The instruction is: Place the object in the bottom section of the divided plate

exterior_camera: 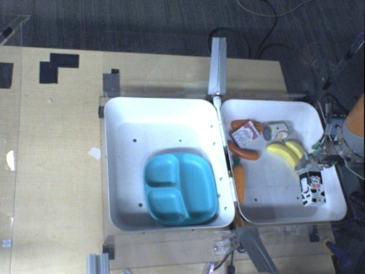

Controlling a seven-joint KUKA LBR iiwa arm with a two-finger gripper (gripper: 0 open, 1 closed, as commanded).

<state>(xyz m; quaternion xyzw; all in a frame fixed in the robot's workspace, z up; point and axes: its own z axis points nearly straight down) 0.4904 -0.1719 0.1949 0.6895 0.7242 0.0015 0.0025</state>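
Gripper [317,156] hangs over the right edge of the right bin [268,214], low among the clutter there, with the grey arm [349,131] and its orange band running off the view's right side. Its tip is small and dark against the bin wall, so I cannot tell how it is set or whether it has hold of anything.

Just beside it to the left lie two yellow bananas [287,152]. Directly below it sits a black-and-white patterned carton [312,188], flat on the bin floor. Further left are a small tin can [275,132] on its side, a red-and-white packet [246,135] resting on a sausage [245,151], and a carrot [239,182] along the divider between the bins.

Well apart, in the left bin [122,170], lies the blue divided plate [181,188], its three compartments bare.

Which item counts as the object cannot be told from this view.
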